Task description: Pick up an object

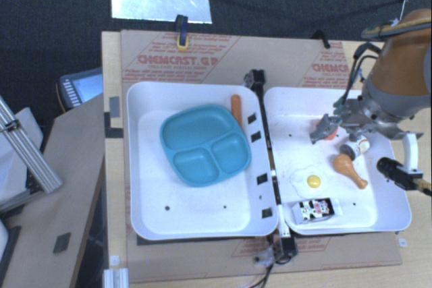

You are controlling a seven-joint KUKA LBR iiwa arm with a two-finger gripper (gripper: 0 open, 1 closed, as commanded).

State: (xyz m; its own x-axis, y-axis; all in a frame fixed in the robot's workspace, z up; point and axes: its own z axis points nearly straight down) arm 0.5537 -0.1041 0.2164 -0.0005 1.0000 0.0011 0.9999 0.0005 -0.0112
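My gripper (326,127) hangs low over the upper middle of the right bin (290,104), at the end of the arm coming in from the right. A small red-orange thing (331,135) peeks out right under its grey tip; whether it is gripped is unclear. Just right of that lies a small white bottle-like item (354,147). A tan chicken drumstick (349,168) lies below it. A fried egg (310,180) rests nearer the bin's front, and a black-and-white packet (315,209) lies at the front left corner.
The left bin (145,145) holds a blue divided plate (204,144), with an orange sausage-like stick (236,108) beside the plate's upper right edge. A black-clipped divider (263,145) separates the two bins.
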